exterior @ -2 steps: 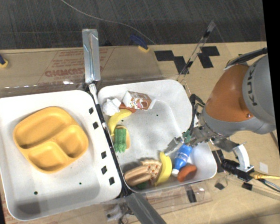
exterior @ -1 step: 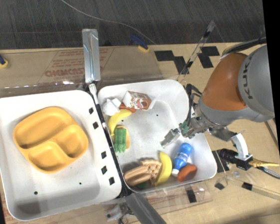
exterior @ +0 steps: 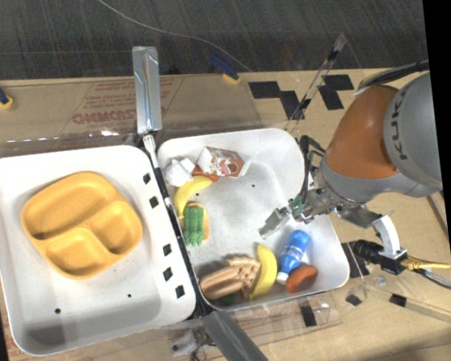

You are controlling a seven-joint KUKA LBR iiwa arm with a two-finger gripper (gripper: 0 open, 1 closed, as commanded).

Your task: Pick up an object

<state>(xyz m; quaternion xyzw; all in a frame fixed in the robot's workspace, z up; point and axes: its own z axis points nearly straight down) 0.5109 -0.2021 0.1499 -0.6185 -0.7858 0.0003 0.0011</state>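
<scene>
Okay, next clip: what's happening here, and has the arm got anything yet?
A grey and orange arm reaches in from the right over the right bin, which holds toy food. Its gripper sits low just above a blue bottle, with nothing visibly between its fingers, so no pick yet. Two bananas and a hot dog lie nearby. The left bin holds a yellow divided tray.

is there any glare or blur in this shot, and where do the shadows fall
Camera view: lighting is soft and even, with faint glare along the clear strip behind the left bin; the yellow tray is sharp, while the gripper looks slightly soft; a grey shadow sits in the left bin's near corner.
</scene>
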